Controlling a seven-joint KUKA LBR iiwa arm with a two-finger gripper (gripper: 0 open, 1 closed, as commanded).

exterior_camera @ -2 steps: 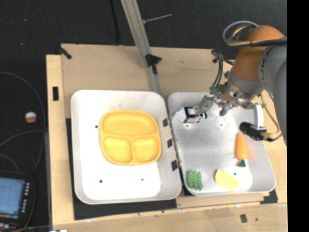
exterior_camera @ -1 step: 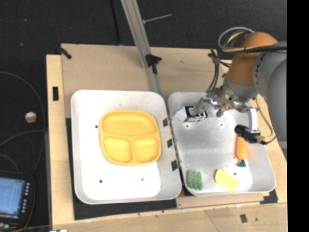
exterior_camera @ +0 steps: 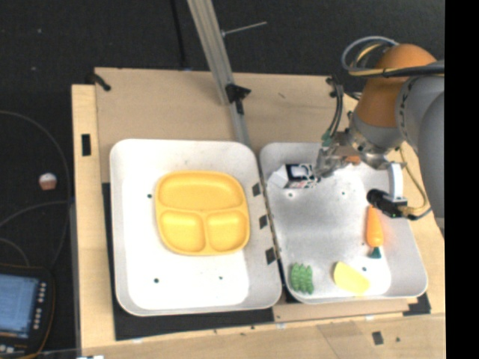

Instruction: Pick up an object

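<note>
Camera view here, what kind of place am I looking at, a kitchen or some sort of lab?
Most likely a robot lab test bench, not a kitchen: a robot arm reaches over two white bins, holding toy food like a carrot and a yellow divided plate.

right bin (exterior_camera: 329, 223) centre open; carrot (exterior_camera: 374, 228), lemon (exterior_camera: 350, 278), green block (exterior_camera: 301, 277) crowd near edge.

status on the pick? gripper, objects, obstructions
Gripper low over right bin, far-left corner; finger state unclear. Carrot, yellow piece, green piece all loose in that bin. Yellow tray in left bin. Nothing blocking.
</note>
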